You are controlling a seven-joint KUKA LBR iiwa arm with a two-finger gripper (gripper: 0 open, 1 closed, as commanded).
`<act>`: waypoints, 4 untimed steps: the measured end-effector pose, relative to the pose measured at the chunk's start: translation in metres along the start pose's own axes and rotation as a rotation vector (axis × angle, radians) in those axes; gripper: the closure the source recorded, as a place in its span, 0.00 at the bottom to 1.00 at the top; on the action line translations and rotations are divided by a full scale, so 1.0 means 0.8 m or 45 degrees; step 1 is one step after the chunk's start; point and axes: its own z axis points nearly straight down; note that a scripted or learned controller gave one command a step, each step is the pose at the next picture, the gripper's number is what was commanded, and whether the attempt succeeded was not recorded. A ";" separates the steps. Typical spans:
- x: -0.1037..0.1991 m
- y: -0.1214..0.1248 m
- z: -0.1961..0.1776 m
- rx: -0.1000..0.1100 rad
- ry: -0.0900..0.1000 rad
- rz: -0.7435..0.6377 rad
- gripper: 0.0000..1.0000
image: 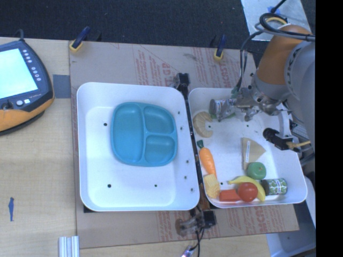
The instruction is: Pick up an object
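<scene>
Arm low over the right bin, toy food scattered below it.

The gripper (221, 109) sits at the far left part of the right bin (298, 196), just above a round tan biscuit-like piece (203, 124); whether it is wide or narrow I cannot tell. A carrot (207, 160) lies along the left wall, and a tomato (247, 191), a banana (258, 188), a green apple-like fruit (256, 170) and a small can (275, 186) crowd the near corner. A pale wedge (250, 150) lies mid-bin. The left bin (96, 189) holds a blue divided plate (143, 133).
</scene>
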 end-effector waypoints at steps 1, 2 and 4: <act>-0.024 -0.053 0.012 -0.015 -0.005 0.008 0.00; -0.063 0.004 0.011 -0.014 -0.004 0.007 0.00; 0.006 0.004 0.015 0.014 0.003 0.003 0.00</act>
